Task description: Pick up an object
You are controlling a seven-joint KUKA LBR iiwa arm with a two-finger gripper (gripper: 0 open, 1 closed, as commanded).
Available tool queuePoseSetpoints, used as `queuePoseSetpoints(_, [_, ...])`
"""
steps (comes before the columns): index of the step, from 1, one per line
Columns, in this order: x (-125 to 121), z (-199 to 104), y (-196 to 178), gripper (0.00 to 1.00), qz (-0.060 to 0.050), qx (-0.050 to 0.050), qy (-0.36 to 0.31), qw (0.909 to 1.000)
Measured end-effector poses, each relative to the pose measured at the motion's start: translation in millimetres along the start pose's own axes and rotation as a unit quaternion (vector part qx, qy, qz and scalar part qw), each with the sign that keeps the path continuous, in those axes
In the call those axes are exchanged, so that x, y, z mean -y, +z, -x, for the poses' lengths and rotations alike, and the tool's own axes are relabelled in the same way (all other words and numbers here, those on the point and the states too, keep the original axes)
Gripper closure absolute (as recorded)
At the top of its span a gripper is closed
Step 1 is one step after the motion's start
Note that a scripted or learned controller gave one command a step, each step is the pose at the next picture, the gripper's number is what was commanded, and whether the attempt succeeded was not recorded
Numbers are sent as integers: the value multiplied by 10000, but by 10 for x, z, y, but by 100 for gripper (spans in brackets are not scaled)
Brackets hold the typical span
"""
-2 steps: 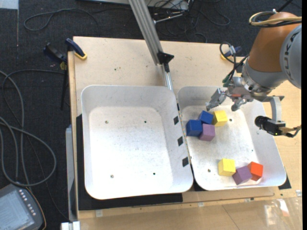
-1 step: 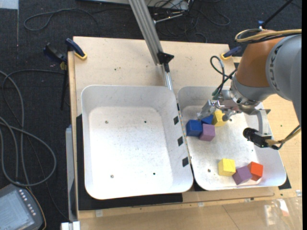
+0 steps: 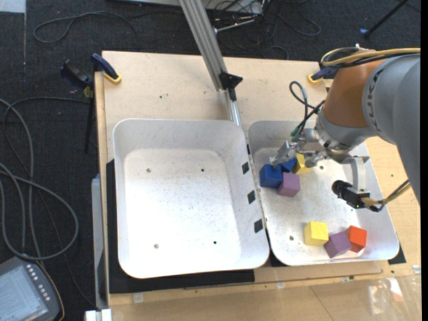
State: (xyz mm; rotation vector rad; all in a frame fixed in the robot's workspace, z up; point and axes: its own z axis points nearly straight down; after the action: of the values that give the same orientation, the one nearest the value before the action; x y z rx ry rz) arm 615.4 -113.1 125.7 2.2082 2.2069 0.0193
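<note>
My gripper (image 3: 289, 156) hangs low over the upper part of the right bin (image 3: 381, 246), reaching in from the grey arm with the orange band (image 3: 348, 99). Just below and left of it sits a blue cube (image 3: 270, 176), with a purple cube (image 3: 289, 184) touching the blue one's right side. A yellow block (image 3: 305, 164) lies partly hidden right under the gripper body. Near the bin's front lie a yellow cube (image 3: 315, 233), a second purple cube (image 3: 336, 244) and an orange cube (image 3: 358, 237), close together.
The left bin (image 3: 134, 139) adjoins the right one along a shared rim with black clips (image 3: 253, 196). A slanted aluminium rail (image 3: 204, 32) ends at the bins' far edge. A black cable fitting (image 3: 348, 192) hangs from the arm over the right bin.
</note>
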Motion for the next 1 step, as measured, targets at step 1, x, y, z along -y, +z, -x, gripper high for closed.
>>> queuePoseSetpoints(1, [-14, 3, -96, 100, 21, 2, 4, 10000])
